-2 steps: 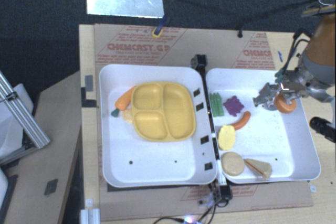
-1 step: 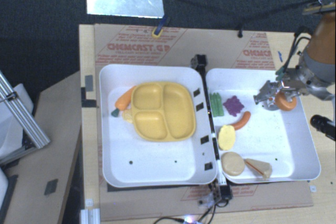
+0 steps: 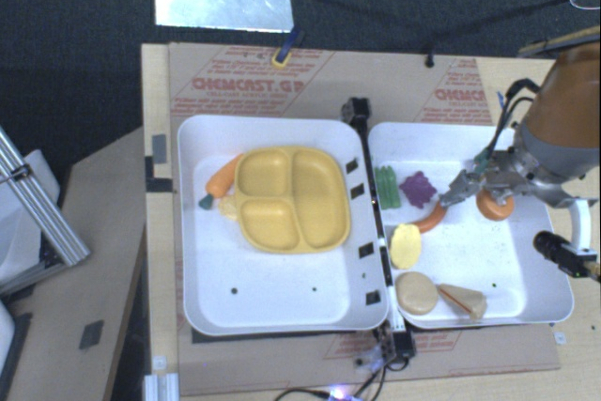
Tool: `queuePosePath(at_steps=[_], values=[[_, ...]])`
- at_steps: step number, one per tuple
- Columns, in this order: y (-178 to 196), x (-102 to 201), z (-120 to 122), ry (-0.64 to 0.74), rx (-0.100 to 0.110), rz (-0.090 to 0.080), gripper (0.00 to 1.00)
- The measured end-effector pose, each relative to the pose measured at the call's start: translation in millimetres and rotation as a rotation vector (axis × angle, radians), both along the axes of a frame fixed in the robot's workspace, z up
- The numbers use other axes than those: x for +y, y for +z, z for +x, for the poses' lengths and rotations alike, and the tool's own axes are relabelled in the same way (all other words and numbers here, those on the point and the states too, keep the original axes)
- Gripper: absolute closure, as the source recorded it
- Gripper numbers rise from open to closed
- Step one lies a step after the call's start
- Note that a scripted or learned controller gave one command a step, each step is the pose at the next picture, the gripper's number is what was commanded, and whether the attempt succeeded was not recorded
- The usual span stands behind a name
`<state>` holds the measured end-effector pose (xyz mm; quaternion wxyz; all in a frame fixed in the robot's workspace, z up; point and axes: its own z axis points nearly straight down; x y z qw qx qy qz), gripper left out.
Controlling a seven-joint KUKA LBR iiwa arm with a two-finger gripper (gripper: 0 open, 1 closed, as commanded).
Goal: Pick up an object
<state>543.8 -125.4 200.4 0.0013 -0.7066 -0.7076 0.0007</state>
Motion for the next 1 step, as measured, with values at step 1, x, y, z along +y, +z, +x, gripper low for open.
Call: queuePosePath(at_steps=[1], values=[[-63.0, 0.4, 1.6, 0.0, 0.001, 0.0, 0.0]])
